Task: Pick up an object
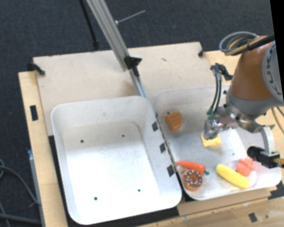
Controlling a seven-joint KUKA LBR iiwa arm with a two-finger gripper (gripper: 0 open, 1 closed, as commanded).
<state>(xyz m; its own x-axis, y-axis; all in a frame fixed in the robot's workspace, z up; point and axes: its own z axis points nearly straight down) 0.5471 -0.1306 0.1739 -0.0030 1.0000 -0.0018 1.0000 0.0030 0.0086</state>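
The wooden bench (pixel 89 75) is carrying two shallow white bins side by side, and a slanted metal pole (pixel 112 33) is crossing its far edge toward the gap between them. The left bin (pixel 64 121) is sitting with only a few dark specks showing on its floor. The right bin (pixel 182 99) is holding all the small things. The grey arm with its orange band (pixel 249 77) is reaching in from the right over that bin, and its gripper (pixel 213 126) is hanging low at the bin's middle, right above a yellow block (pixel 212 140) that is lying just on its near side; whether the tool is wide, narrow or gripping anything cannot be told from here. A yellow banana (pixel 232 176) is lying along the near wall, with a red-orange piece (pixel 245 166) just beside it on the right. An orange-brown block (pixel 173 121) is sitting toward the far left of the bin. An orange carrot (pixel 190 165) is resting near the near-left corner, touching a round brown doughnut-like piece (pixel 193 180).
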